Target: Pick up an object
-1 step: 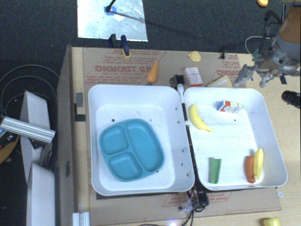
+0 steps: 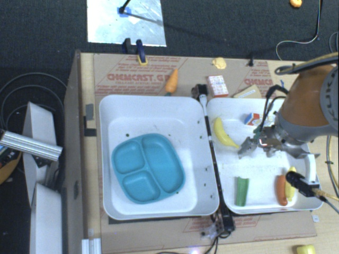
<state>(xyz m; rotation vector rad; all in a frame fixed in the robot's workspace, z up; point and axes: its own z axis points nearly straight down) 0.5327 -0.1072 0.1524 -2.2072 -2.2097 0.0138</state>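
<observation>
My gripper (image 2: 258,148) hangs over the middle of the right bin (image 2: 265,208), just right of a yellow banana (image 2: 223,134). Its grey fingers are spread open with nothing between them. A green block (image 2: 241,190) lies near the bin's front edge, below the gripper. An orange-red sausage-shaped thing (image 2: 281,189) lies at the front right, with a small yellow piece (image 2: 291,171) just above it. A small red, white and blue item (image 2: 251,119) lies at the back of the bin, partly behind the wrist.
The left bin (image 2: 116,110) holds a blue divided plate (image 2: 148,167). On the bench behind the bins lie an orange carrot (image 2: 171,81), a small red-and-white box (image 2: 217,85) and a pale yellow lump (image 2: 219,63). The arm's grey and orange body (image 2: 310,102) covers the right bin's far right corner.
</observation>
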